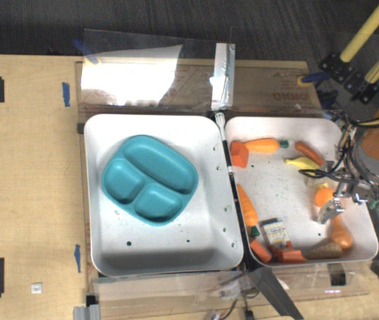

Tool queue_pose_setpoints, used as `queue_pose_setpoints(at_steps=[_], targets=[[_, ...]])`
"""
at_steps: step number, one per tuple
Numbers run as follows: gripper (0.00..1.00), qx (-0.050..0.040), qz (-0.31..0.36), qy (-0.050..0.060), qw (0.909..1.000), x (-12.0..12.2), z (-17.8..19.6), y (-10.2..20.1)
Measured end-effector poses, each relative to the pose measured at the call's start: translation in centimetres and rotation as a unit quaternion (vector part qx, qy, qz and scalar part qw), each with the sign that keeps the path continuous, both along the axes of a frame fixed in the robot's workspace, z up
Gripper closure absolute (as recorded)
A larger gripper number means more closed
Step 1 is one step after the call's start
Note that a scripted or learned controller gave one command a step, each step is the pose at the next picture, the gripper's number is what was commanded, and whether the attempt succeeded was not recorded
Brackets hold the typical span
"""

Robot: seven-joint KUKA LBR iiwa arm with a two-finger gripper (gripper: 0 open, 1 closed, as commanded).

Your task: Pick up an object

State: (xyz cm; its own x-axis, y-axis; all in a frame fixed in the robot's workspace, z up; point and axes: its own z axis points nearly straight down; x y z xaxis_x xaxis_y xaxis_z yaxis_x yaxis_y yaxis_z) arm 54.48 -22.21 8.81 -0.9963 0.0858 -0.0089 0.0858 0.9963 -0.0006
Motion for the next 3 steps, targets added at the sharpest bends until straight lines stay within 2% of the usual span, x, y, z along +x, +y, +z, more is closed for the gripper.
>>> queue_pose_setpoints(at_steps=[1, 2, 3], targets=[[0.00, -0.0010, 0.009, -0.003, 1.0000, -5.0, 0.1, 1.6], [1.00, -0.0032, 0.010, -0.008, 0.9999, -4.7, 1.4, 1.6], [1.00, 0.0005, -0.051, -0.002, 0.9987, 4.5, 0.1, 3.1]])
